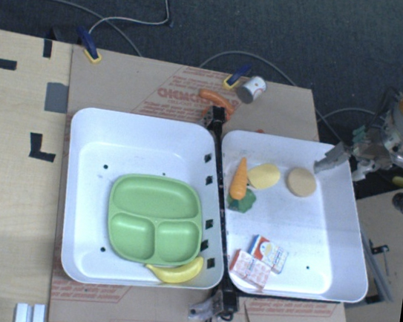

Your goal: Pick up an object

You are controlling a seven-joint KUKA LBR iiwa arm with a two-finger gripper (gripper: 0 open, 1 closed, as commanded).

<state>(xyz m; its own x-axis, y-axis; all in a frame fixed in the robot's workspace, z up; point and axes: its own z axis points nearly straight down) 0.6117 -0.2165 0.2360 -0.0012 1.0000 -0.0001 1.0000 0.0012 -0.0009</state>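
your arm enters over the right bin (340,237)'s upper right corner, wrist angled down-left. gripper (335,158) hangs above that bin's top edge, just right of the round tan cookie (302,183). whether it is apart or together, i cannot tell. carrot (239,179) and potato (264,176) lie left of the cookie.

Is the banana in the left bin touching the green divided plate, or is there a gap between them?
Touching. In the camera view the banana lies against the front edge of the green divided plate, with no white bin floor between them.
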